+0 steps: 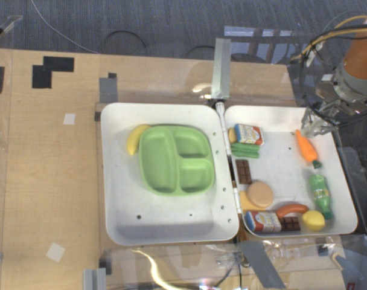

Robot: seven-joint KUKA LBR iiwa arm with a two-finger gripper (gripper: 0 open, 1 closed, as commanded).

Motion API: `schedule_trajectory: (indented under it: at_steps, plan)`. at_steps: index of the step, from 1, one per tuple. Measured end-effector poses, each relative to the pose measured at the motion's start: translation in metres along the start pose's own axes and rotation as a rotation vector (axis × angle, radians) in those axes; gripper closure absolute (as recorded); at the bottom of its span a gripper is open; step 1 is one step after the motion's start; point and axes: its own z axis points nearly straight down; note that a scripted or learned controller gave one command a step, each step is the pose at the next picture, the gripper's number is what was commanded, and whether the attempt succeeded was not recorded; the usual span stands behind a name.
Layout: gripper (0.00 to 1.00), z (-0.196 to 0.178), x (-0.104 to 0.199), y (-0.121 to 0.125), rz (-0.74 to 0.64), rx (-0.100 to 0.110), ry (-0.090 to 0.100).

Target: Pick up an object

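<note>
Orange plastic toy carrot point(306, 147) lies at the right wall of the right white bin point(280, 162), just beside and below the two-finger gripper point(313, 124); gripper state cannot be told. The carrot is judged light, rigid and smooth, so liable to slip; grasp across the thicker mid-body, not the tapered end.

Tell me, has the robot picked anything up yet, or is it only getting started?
Only starting, it seems. Nothing looks lifted: the carrot, green bottle and lemon all lie in the right bin, and the green plate sits in the left bin. The hand hangs at the right bin's far corner, just above the carrot. Grasping and lifting are left.
</note>
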Motion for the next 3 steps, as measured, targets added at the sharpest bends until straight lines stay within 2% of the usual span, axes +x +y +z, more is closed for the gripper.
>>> schedule_trajectory:
  at_steps: [1, 2, 3]
  plan:
    - [1.00, 0.088, 0.025, 0.037, 0.098, -0.003, 0.001]
    - [1.00, -0.114, -0.011, -0.010, 0.106, 0.006, -0.003]
    - [1.00, -0.028, 0.053, 0.074, 0.092, -0.011, 0.005]
